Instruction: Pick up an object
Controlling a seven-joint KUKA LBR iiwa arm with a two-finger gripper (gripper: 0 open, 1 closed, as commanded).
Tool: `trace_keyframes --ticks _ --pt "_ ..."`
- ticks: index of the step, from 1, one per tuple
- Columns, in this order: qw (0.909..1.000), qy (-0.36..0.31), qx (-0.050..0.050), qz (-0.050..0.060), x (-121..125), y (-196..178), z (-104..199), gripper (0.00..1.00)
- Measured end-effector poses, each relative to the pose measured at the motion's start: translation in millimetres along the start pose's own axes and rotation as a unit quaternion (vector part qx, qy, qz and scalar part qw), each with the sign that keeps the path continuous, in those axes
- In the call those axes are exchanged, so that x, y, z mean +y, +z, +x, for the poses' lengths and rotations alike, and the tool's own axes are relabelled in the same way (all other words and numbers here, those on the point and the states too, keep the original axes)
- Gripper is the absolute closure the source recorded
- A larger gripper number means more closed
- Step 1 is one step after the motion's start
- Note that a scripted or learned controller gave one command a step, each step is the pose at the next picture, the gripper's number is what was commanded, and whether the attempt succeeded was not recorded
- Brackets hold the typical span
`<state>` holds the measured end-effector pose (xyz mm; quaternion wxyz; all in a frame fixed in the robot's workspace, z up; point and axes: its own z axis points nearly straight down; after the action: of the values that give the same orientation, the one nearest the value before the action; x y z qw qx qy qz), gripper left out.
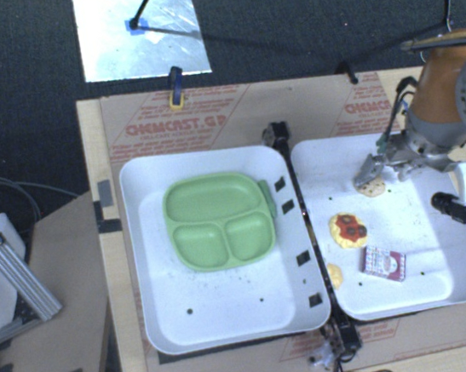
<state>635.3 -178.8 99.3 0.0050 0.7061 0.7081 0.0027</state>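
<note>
In the right bin lie a yellow round piece with red spots, a red and white packet, a small yellow piece near the bin's left wall, and a beige cookie-like piece. My gripper hangs low at the back of the right bin, right over the beige piece and touching or almost touching it. The arm reaches in from the right. Nothing is lifted off the bin floor.
The left bin holds a green divided tray. A black divider runs between the two bins. Cardboard lies under both bins, and a shiny sheet lies on the dark floor behind.
</note>
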Motion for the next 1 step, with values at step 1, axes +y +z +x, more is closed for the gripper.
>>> trace_keyframes --ticks 1 --pt "1.0 -0.001 0.002 0.003 35.6 13.8 -25.2 0.0"
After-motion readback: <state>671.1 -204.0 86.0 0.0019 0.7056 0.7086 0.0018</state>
